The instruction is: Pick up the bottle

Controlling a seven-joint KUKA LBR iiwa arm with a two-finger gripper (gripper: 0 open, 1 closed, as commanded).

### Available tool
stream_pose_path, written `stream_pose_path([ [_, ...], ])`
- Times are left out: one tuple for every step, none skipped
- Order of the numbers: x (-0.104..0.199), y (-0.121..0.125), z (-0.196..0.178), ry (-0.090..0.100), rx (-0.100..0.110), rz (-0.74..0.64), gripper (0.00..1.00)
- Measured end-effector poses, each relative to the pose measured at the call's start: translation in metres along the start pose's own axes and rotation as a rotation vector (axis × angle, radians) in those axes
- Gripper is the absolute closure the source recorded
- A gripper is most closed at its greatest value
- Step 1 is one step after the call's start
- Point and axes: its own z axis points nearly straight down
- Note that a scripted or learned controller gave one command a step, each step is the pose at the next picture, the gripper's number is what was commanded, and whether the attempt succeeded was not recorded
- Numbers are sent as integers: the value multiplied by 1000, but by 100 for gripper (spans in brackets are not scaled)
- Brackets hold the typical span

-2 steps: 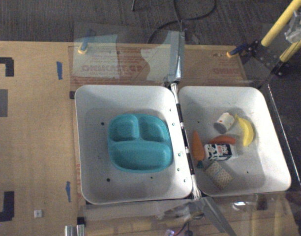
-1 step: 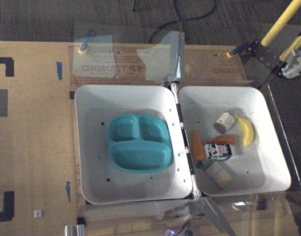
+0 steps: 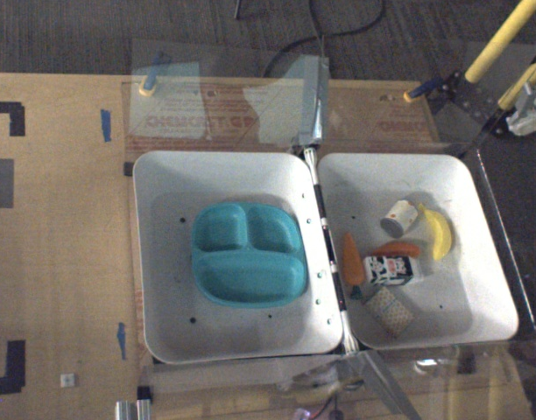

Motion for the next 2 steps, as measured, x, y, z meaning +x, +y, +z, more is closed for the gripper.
stream_pose_path([
  [-2,1,-9,-1,0,2,100],
  [-19,-87,19,1,1,-117,100],
])
